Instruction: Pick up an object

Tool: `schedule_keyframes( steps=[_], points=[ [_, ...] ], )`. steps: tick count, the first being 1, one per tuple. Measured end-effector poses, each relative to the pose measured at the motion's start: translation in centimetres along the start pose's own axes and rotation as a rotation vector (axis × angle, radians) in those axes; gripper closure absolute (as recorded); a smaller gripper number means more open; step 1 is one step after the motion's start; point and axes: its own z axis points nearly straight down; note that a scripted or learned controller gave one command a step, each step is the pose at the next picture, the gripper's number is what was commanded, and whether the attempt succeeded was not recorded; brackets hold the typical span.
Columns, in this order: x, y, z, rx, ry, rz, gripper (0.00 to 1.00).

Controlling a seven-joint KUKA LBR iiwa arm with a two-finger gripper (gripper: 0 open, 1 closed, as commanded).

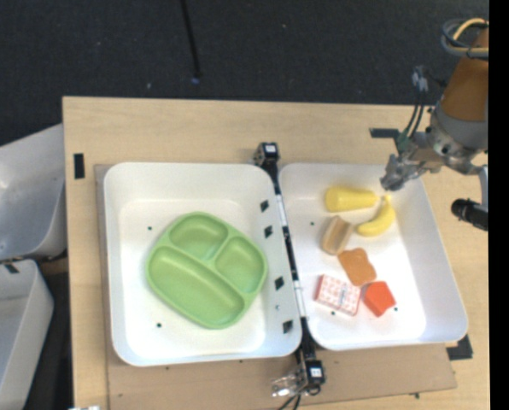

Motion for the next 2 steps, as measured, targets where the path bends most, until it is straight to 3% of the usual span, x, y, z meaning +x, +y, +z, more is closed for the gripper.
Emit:
schedule_keyframes(
  steps=[1, 2],
  points=[
    [-0.2, 0.1, -3.2, 0.001, 0.000, -0.003, 1.00],
    [4.7, 0.6, -3.3, 0.005, 0.001, 0.000, 1.00]
  ],
)
